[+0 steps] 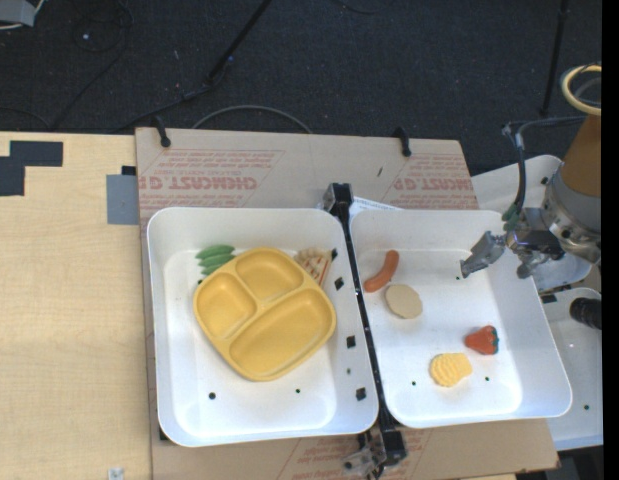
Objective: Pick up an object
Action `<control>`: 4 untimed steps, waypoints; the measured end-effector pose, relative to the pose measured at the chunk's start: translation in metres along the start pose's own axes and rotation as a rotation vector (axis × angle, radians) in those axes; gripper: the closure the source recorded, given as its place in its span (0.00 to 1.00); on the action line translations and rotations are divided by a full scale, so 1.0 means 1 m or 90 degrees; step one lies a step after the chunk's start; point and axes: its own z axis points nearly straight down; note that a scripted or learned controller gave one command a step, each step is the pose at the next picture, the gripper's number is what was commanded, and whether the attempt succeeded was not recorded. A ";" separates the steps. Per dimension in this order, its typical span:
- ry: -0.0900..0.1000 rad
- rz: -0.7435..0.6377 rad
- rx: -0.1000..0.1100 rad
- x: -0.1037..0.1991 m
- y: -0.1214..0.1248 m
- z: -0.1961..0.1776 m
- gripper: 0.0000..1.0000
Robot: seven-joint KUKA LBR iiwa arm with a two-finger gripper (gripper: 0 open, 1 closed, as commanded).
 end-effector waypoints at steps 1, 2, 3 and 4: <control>-0.002 -0.002 -0.008 0.000 0.002 -0.007 0.00; 0.000 -0.002 -0.004 0.006 0.002 0.056 0.00; 0.000 -0.001 -0.004 0.003 0.008 0.104 0.00; 0.000 -0.001 -0.005 0.004 0.008 0.157 0.00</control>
